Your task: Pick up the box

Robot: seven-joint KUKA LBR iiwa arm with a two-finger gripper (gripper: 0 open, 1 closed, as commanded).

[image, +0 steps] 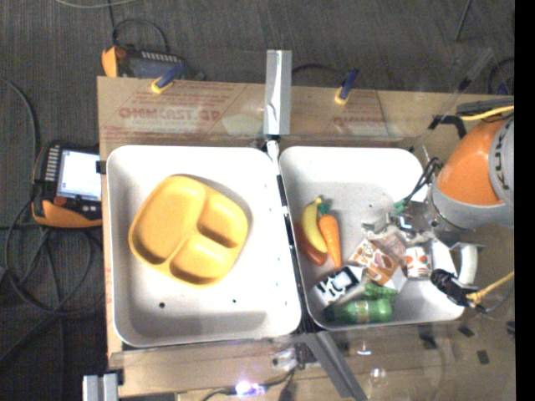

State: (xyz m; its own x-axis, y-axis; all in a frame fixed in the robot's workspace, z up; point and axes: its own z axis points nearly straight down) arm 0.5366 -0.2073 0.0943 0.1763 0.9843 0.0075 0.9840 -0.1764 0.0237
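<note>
Orange-banded arm (472,178) leaning in from right, gripper (399,224) low over the box (378,259), grip state impossible to tell

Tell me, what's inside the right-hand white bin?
The right bin holds a banana, a carrot, a black-and-white box, a green bottle and a brown packet. The gripper covers whatever lies beneath it.

Even overhead light, soft shadows (slightly grainy), mild glare on bins (117,224).
</note>
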